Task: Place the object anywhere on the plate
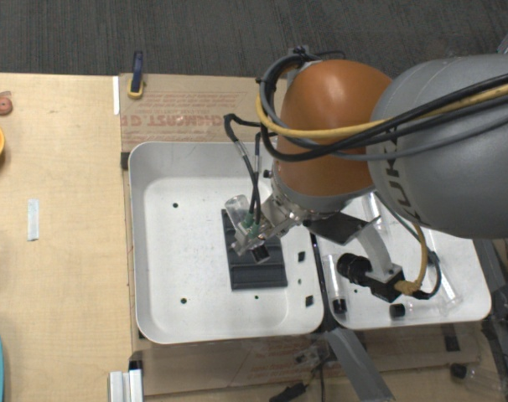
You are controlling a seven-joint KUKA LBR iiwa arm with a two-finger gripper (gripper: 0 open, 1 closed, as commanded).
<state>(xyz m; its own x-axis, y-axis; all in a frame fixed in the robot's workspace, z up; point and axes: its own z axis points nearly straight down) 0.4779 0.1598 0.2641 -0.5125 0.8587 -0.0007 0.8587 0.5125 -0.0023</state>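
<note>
Arm [388, 141] overhangs bins' shared edge; left bin [178, 308] roomy leftward.

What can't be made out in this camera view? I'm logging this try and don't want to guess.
- Claw: a small, cluttered patch under the arm; open or shut can't be read, nor whether it holds anything.
- Dark block in the left bin: too small to identify.
- Right bin: largely covered by the arm.
- Plate: none can be identified; the orange and teal items at the left edge are cut off.
</note>
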